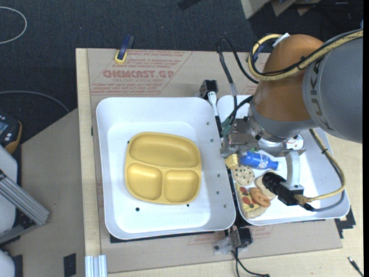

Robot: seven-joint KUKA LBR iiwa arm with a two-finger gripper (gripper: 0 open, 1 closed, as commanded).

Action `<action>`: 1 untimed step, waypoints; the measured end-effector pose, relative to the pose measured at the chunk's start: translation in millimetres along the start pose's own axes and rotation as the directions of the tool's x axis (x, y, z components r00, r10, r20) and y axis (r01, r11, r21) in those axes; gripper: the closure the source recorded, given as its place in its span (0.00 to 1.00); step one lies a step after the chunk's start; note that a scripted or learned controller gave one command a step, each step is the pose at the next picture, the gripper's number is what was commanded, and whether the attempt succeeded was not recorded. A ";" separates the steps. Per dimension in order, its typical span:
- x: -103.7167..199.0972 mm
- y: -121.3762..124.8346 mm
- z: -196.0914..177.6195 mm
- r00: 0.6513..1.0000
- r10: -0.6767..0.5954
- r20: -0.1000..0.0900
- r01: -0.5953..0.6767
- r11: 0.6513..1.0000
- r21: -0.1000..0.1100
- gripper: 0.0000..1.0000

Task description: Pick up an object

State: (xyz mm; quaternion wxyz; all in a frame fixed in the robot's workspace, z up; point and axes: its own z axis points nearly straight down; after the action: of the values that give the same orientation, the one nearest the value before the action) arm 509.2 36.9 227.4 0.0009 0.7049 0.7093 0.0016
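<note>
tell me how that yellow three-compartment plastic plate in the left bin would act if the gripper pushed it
The yellow three-compartment plastic plate looks moulded and rigid, so it would probably slide whole, not flex. It lies flat and low on the white left bin, so tipping seems unlikely. Its glossy surface and rounded rim may let fingers slip.

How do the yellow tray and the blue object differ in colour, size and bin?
The yellow tray is far larger than the blue object. The tray lies alone in the left bin; the blue object lies among other items in the right bin, beside the arm. Both rest flat.
</note>
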 end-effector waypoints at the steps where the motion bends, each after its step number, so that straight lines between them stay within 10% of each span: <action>1: 15.4 14.6 7.6 1.000 0.004 0.002 -0.004 1.000 0.001 1.00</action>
State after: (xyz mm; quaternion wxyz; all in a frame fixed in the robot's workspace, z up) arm 523.7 52.4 219.8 0.0012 0.7062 0.7080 0.0008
